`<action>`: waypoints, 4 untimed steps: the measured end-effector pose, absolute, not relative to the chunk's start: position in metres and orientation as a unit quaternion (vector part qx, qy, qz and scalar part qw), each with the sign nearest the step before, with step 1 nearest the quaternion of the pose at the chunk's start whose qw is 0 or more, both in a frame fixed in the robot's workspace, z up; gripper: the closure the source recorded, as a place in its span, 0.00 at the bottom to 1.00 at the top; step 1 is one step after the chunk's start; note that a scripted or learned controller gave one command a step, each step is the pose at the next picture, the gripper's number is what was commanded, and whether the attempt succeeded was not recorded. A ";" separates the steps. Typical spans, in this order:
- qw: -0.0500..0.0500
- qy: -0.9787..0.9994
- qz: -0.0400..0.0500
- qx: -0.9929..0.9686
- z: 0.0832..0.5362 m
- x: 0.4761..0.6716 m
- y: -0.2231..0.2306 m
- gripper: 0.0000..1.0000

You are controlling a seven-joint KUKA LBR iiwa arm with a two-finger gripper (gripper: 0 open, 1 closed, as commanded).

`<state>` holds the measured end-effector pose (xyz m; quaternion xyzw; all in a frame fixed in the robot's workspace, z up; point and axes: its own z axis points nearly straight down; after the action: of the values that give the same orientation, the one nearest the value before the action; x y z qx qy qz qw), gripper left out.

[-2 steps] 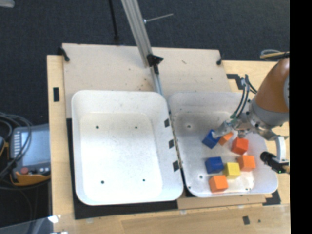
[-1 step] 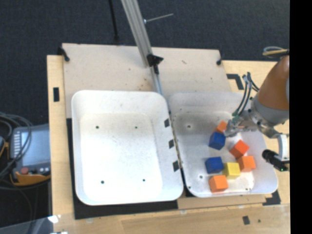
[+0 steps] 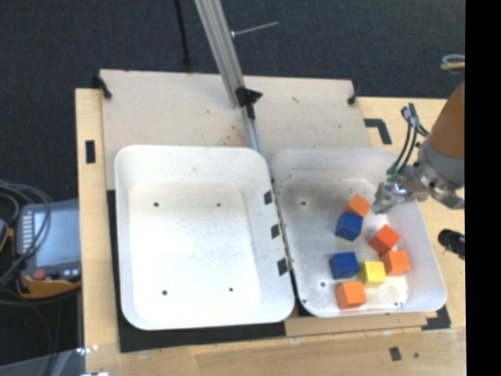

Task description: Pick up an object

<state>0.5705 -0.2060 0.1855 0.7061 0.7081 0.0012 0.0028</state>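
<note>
Approach step, I judge: gripper [image 3: 385, 200], finger state I cannot tell, hangs beside the small orange cube [image 3: 359, 205], needing descent

I see my grey arm with its orange band [image 3: 448, 131] reaching in from the right, wrist angled down and leftward, the small metal two-finger gripper [image 3: 385, 200] hanging low at its tip.
</note>
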 end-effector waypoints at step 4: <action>0.001 0.710 0.002 0.704 0.215 0.562 -0.051 1.00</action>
<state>0.5616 -0.0509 0.2153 0.7044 0.7098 0.0019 0.0006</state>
